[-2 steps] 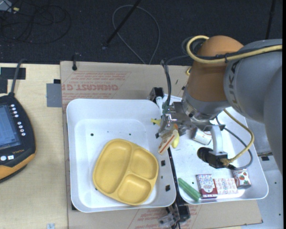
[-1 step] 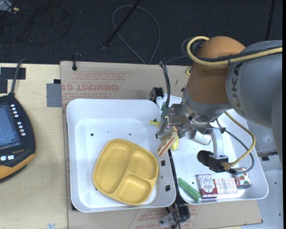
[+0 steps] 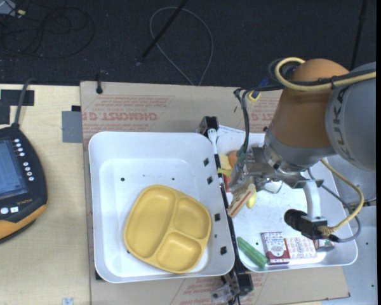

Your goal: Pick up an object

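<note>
**Gripper low among a heap of small objects in the right bin**

Under and just left of the gripper (image 3: 251, 182) lies a heap of small objects (image 3: 240, 196), tan and yellow, against the bin's left wall. Nearer the camera from the gripper lie a green object (image 3: 252, 251) and a red-and-white packet (image 3: 275, 246). Across the wall, in the left bin (image 3: 108, 151), rests a yellow divided plate (image 3: 167, 227). The arm (image 3: 311, 119) leans over the right bin (image 3: 343, 254). How far the gripper is open, I cannot tell.

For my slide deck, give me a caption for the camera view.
KUKA arm reaches into right bin among small objects; yellow divided plate lies in left bin.
</note>
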You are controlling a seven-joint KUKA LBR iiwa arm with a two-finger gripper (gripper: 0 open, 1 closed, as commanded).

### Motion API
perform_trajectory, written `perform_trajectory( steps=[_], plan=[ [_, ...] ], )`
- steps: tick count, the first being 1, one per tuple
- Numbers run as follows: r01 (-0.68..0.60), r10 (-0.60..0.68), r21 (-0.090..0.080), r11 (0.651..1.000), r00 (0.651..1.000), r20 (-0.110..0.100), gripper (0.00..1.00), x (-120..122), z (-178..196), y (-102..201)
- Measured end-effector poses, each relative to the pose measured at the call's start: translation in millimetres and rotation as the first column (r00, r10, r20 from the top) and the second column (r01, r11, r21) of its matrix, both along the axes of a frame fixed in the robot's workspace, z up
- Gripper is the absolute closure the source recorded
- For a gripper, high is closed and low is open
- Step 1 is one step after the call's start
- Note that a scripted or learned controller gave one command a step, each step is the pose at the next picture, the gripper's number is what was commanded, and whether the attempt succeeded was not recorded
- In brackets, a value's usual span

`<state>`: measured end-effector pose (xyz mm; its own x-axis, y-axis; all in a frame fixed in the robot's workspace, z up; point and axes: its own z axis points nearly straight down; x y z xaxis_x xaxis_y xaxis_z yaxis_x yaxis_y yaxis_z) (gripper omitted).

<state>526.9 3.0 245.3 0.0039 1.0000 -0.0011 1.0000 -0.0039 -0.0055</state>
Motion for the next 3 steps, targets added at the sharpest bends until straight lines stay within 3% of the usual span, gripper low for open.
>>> perform_trajectory(
  steps=[1, 2, 3],
  plan=[
    [-0.003, 0.003, 0.001, 1.0, 1.0, 0.001, 0.0, 0.6, 0.0, 1.8],
    [0.0, 0.0, 0.0, 1.0, 1.0, 0.001, 0.0, 27.9, -33.9, -55.7],
    [0.001, -0.001, 0.002, 1.0, 1.0, 0.001, 0.0, 34.7, -163.6, -96.0]
  ],
)
